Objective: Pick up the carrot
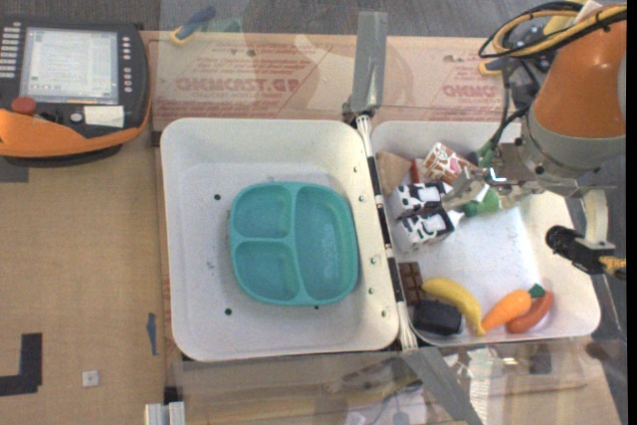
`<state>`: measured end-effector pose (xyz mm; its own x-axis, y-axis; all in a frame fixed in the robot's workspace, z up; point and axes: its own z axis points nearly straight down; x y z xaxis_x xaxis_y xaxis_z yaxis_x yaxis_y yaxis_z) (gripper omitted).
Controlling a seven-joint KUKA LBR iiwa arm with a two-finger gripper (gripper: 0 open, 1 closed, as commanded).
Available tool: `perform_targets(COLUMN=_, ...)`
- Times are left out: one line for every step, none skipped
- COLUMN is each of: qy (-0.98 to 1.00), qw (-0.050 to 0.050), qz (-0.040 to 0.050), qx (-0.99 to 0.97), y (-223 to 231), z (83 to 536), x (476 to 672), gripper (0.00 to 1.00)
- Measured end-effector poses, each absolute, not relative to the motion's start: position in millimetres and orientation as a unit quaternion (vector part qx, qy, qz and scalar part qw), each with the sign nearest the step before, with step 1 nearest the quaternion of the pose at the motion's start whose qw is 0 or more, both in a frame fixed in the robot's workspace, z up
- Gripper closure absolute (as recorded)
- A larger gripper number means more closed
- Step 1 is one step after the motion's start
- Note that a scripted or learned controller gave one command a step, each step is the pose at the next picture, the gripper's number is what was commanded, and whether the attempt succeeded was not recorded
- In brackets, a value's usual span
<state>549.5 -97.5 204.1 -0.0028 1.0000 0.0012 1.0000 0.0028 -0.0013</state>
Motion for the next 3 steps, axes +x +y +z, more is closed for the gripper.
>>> perform_targets(qy=-0.756, qw=0.0, qz=-0.0002, qx=-0.655, y=-159, z=113, x=496.9, gripper=0.0)
perform_targets(qy=-0.867, qw=0.0, qz=-0.004, qx=-0.498, y=-219, z=88, x=482.6, gripper=0.0)
perform_targets(qy=-0.866, qw=-0.006, qz=-0.0034, qx=-0.5, y=-221, z=99, x=484.7, gripper=1.0)
